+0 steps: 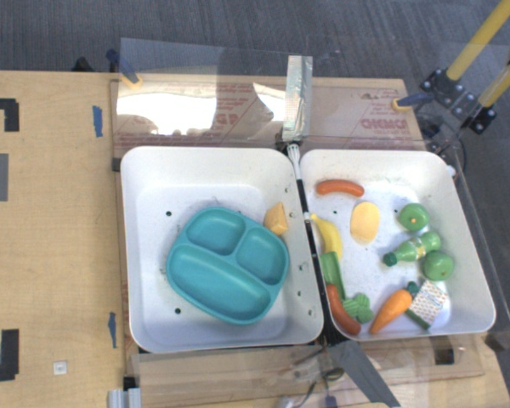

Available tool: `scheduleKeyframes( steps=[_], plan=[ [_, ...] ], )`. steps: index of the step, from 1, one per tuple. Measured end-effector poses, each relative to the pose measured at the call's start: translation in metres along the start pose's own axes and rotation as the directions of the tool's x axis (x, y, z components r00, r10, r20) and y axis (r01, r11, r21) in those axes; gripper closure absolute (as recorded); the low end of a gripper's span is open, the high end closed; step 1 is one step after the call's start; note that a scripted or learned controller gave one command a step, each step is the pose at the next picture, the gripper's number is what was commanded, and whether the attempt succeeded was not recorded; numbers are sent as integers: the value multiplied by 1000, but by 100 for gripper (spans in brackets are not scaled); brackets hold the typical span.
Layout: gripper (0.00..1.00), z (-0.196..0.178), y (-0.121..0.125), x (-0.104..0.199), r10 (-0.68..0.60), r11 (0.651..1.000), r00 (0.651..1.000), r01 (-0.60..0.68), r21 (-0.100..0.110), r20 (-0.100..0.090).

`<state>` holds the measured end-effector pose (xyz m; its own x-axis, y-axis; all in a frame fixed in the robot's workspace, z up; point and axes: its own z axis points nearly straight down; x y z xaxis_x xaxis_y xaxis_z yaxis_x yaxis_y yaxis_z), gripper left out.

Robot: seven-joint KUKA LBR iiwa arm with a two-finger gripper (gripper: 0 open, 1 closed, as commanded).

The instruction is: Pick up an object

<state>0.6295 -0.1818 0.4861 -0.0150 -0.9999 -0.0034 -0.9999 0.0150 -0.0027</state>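
1. Left bin (144, 177): teal divided plate (228, 265) in the middle, small orange-yellow piece (277, 219) touching its far right rim.
2. Right bin (459, 219): red sausage (340, 189) near the far edge, yellow lemon (365, 223) just below it, banana (327, 235) along the left wall.
3. Near edge: carrot (391, 309), broccoli (358, 306), red chili (341, 311).
4. Right side: green fruits (413, 218), green bottle (413, 250).
5. My claw's state: cannot tell.

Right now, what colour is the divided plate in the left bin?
Teal; the divided plate shows plainly in the camera view, lying in the left bin.
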Motion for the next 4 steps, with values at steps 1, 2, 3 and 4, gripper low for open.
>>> scheduleKeyframes(
  steps=[1,2,3,4],
  plan=[
    [100,-2,73,22,526,850,850,-526,6,-1],
    [100,-14,71,21,527,850,850,-527,13,4],
    [100,-27,70,20,528,849,849,-528,21,10],
    [100,-39,68,20,529,848,848,-530,29,15]
  ],
)
